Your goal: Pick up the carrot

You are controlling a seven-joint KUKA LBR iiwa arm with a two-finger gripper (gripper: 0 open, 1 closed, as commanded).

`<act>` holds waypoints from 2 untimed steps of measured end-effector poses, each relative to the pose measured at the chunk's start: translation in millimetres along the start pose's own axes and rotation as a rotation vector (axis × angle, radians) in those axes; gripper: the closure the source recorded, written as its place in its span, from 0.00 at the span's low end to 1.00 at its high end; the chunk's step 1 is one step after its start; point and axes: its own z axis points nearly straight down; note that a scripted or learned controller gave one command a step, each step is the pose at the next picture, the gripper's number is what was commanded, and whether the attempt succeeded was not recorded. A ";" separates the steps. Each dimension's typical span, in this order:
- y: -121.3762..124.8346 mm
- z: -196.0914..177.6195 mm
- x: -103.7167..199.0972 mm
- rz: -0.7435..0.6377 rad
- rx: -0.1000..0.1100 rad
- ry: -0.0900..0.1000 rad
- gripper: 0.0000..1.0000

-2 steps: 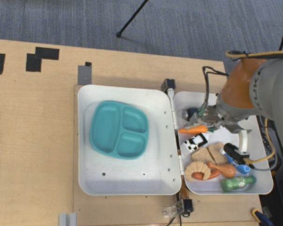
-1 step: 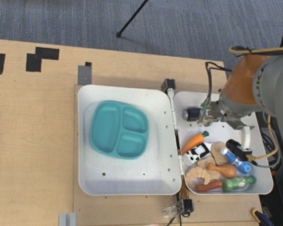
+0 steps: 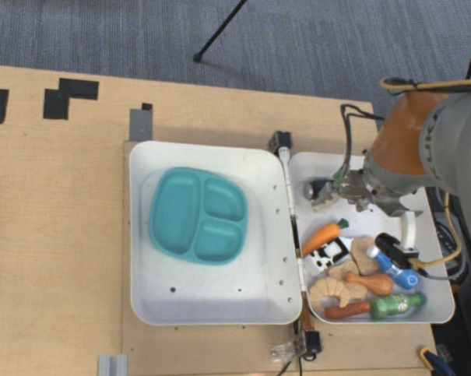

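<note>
A pale wooden bench [image 3: 54,238] runs across the scene, with grey carpet [image 3: 110,22] beyond its far edge and a thin dark rod [image 3: 225,25] slanting over that carpet. Flat black patches [image 3: 70,96] mark the bench at the far left.

The left bin [image 3: 215,299] holds a teal divided plate [image 3: 198,215], set toward its left side, with bare white floor to the plate's right and near side.

The right bin [image 3: 303,167] is crowded along its near half. The carrot [image 3: 321,237] lies close to that bin's left wall, about midway between the far and near rims. It is tilted, with its green top pointing far-right. Just on its near side sits a black-and-white block [image 3: 328,255], and nearer still are a croissant [image 3: 334,289] and a reddish sausage [image 3: 347,310]. To the right of these lie a tan slice [image 3: 363,255], a drumstick [image 3: 369,283] and a green bottle [image 3: 398,305].

The arm [image 3: 448,146] reaches in from the right over the right bin's far half, its orange band [image 3: 397,140] above the wrist. The gripper [image 3: 319,191] sits low in the bin's far-left part, on the far side of the carrot and apart from it. Whether it is spread or closed cannot be told from this angle, and nothing is seen held in it.

A strip of bare bin floor lies between the gripper and the carrot. The carrot's left flank is close to the bin wall, while its far-right side is open.
</note>
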 end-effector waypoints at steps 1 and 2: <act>-62.6 23.7 -7.7 0.156 0.020 0.000 0.00; -58.3 11.2 -8.1 0.153 0.009 -0.004 1.00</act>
